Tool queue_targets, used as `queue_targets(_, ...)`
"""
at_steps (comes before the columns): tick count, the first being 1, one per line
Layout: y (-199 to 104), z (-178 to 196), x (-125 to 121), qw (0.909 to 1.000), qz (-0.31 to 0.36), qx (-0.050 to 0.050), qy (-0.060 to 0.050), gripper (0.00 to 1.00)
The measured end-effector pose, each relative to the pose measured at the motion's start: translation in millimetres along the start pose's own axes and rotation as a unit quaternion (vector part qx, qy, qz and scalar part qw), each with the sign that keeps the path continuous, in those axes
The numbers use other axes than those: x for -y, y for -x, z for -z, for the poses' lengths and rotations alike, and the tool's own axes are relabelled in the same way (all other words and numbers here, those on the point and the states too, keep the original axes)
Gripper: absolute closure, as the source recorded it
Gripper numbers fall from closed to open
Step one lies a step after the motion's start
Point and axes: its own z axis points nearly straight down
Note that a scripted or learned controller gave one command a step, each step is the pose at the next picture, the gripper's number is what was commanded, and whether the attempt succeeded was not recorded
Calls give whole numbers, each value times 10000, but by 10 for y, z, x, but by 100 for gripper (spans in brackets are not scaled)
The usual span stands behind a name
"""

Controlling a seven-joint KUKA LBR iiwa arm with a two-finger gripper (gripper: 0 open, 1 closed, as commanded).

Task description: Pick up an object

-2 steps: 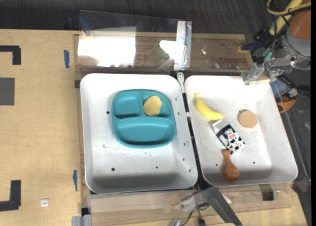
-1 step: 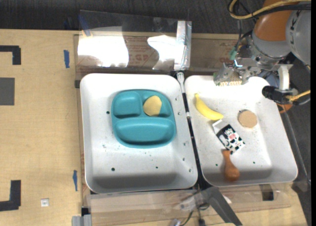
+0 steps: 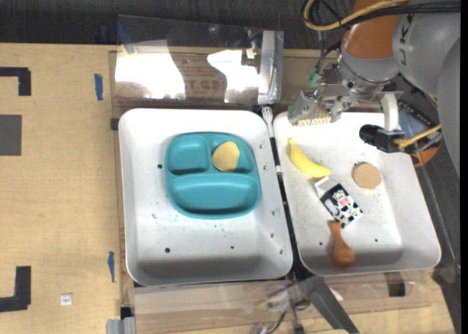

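1. You see the arm (image 3: pixel 409 25) reaching in from the upper right of the frame, grey with an orange band above the wrist.
2. Its hand (image 3: pixel 316 109) sits at the upper left corner of the right bin (image 3: pixel 417 245), over the bin's rim; you cannot tell whether it is apart or together, and nothing shows held in it.
3. In the right bin, you find a yellow banana (image 3: pixel 306 161) near the upper left, just below the hand.
4. A round tan disc (image 3: pixel 367 175) lies to the banana's right, apart from it.
5. A small black-and-white patterned card (image 3: pixel 340 202) lies in the middle of the bin, just below the banana's lower end.
6. A brown drumstick-shaped piece (image 3: pixel 340 246) lies below the card, touching or nearly touching it.
7. In the left bin (image 3: pixel 146 237), you see a teal divided tray (image 3: pixel 212 194) with a yellow lemon-like ball (image 3: pixel 226 156) in its upper right compartment.
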Motion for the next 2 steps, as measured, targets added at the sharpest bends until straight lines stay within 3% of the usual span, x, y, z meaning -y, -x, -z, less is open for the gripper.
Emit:
queue_targets(1, -590, -1, 22, 9992, 394, 5, -7, 100)
queue_targets(2, -733, -192, 414, 9991, 418, 11, -12, 100)
